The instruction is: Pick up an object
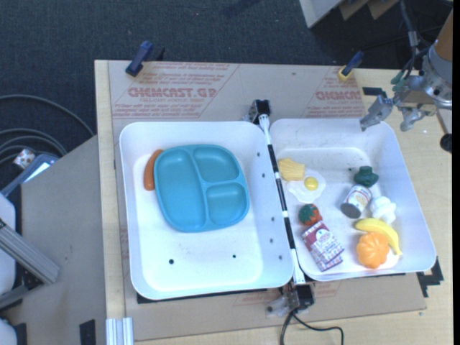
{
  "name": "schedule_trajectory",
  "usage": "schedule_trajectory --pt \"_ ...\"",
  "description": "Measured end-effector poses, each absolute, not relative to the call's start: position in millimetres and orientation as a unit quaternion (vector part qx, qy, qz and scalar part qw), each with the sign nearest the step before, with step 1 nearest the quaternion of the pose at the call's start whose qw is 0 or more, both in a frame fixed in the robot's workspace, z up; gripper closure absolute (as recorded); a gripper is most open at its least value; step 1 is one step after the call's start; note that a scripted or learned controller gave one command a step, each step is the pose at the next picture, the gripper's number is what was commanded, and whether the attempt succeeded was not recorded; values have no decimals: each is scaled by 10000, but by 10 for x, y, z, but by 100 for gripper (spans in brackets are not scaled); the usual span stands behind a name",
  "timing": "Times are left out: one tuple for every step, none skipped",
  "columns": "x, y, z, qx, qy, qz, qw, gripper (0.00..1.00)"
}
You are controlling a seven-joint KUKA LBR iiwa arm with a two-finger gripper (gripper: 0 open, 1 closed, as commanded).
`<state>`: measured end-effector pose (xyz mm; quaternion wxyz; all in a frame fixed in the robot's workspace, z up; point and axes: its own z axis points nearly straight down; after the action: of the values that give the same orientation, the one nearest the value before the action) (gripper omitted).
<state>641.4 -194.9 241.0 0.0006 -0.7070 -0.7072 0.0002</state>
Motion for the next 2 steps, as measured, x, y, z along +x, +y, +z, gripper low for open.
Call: schedule_trajectory --pt "6485 -2239 1468 -7072 -7070 6 9 0" --pt "6663 -2076 840 -7063 -7079 -2 33 0"
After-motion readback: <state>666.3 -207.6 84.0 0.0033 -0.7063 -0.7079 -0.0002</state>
